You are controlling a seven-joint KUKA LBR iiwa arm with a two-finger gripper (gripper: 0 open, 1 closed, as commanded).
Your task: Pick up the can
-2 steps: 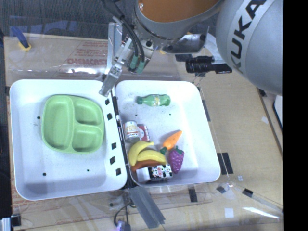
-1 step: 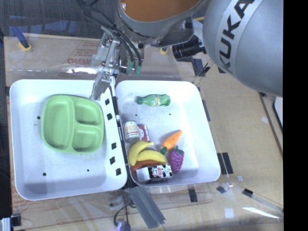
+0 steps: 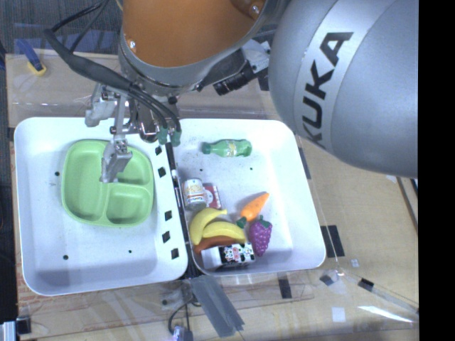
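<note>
The fingers (image 3: 116, 163) hang over the green plate (image 3: 109, 183) in the left bin (image 3: 43, 261), their pale metal tips close together with nothing between them, above the ridge that splits the plate's upper compartments. The plate is smooth moulded plastic, a rounded square with three wells. From the fingers up, at twelve o'clock, a cluster of metal fittings and black cables leads to the arm (image 3: 334, 62), whose glossy orange band and broad grey shell with black lettering fill the top of the view. At three o'clock of the fingers, across the wall shared by the two bins, lies the can (image 3: 194, 193) in the right bin (image 3: 284, 190): a small cylinder with a pale metal body and a red label, standing just above the bananas (image 3: 213, 227). At one o'clock of the can lies a green plastic bottle (image 3: 227, 148) on its side. At four o'clock of it are a tapered orange carrot (image 3: 254, 206) and a knobbly purple bunch of grapes (image 3: 260, 234), with a small printed carton (image 3: 233, 255) below the bananas. Both bins are shallow white trays with rounded corners on a tan surface (image 3: 355, 212).
</note>
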